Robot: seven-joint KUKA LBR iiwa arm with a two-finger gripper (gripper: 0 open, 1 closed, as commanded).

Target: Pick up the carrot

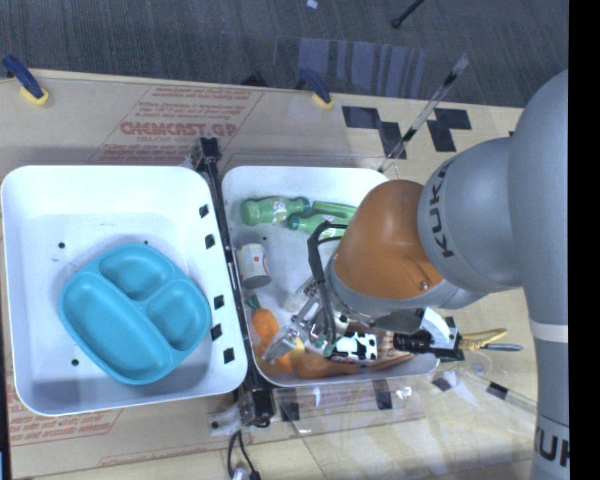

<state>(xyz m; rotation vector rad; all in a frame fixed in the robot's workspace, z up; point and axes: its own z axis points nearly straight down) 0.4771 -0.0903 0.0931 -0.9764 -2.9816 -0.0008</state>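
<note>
The carrot (305, 365), long and orange, lies along the front wall of the right bin (280, 183). A rounder orange piece (265, 325) sits just left of it, near the divider between the bins. My gripper (292, 336) is down inside the bin's front left corner, right above and between these two orange items. The grey arm with its orange band (380, 248) covers the bin's right half. Nothing can be made out held in the gripper.
Two green bottles (275, 210) (325, 214) lie at the back of the right bin, with a small grey can (252, 261) in front of them. A black-and-white cow-patterned toy (356, 346) sits under the wrist. The left bin (40, 198) holds a blue divided plate (135, 313).
</note>
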